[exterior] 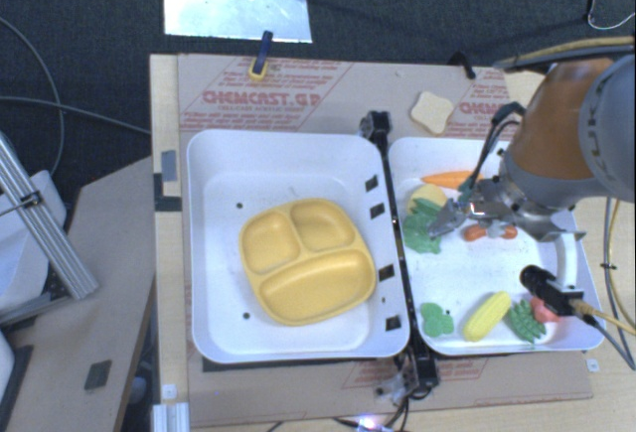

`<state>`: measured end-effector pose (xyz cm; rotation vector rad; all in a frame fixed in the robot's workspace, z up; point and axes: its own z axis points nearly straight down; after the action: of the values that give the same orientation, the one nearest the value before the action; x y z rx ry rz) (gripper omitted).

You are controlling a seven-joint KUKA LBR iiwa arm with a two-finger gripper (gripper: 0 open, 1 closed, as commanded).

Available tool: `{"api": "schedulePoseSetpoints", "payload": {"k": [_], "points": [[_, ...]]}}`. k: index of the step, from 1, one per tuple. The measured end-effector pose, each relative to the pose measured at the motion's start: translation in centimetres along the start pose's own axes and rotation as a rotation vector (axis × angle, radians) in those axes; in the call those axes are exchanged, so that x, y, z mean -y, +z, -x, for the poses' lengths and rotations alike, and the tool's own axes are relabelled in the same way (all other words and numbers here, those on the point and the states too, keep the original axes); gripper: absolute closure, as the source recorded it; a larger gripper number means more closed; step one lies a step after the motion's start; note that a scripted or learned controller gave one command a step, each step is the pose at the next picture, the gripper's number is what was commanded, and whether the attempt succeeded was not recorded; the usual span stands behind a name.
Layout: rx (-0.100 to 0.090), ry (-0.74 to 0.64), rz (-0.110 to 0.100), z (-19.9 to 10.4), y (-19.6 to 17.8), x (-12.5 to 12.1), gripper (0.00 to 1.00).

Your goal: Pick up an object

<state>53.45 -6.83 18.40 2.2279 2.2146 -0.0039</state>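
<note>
Robot gripper [449,217] low over toy food in the right bin [467,273]

Whether it is open or closed cannot be told; it sits by green leafy pieces [421,226]; a yellow divided plate [306,259] lies in the left bin [214,251].

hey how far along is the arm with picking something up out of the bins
Done: the gripper has reached into the right bin, low over the green leafy toy. In hand: nothing visibly held. Left: gripping and lifting a piece. The corn, carrot and yellow tray lie in the bins.

The grey, orange-banded arm reaches in from the right, its hand [449,217] lowered, pointing left.
</note>
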Motion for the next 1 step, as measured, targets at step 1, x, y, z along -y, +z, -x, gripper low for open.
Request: {"api": "schedulePoseSetpoints", "payload": {"k": [1], "points": [[0.000,0.002,-0.003,8.78,7.20,2.12,0.00]]}}
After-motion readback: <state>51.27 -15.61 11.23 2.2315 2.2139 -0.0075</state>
